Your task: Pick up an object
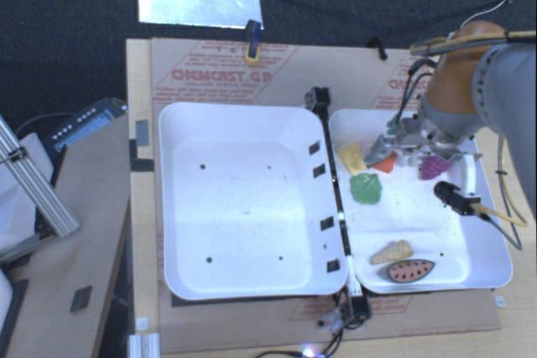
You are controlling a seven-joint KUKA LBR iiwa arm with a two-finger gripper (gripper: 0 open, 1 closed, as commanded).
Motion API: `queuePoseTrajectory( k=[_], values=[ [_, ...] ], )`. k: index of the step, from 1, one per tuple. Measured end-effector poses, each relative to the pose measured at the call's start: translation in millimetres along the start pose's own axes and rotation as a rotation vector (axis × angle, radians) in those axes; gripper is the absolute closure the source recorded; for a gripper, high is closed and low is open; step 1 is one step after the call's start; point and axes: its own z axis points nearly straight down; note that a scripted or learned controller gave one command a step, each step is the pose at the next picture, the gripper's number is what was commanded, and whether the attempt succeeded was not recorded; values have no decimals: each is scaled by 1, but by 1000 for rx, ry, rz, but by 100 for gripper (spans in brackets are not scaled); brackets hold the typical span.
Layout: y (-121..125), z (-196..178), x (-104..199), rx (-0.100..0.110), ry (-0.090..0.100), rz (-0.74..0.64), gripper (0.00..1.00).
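Gripper [382,152]: low in the right bin [482,260], upper part; finger state unclear.
Nearest: orange piece [385,165], yellow piece [351,158].
Risk: crowded items may get nudged aside, leaving a missed grasp.

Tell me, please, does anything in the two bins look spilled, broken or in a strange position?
Nothing stands out. The toys lie loose in the right bin: yellow piece, green piece, purple piece, cone and watermelon slice. The gripper is low among them.
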Motion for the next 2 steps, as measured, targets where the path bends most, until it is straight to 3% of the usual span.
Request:
queuePoseTrajectory(
  k=[1, 2],
  values=[
    [4, -21, 0, -15, -2, -2, 100],
    [4, -20, 0, -14, -2, -2, 0]
  ],
)
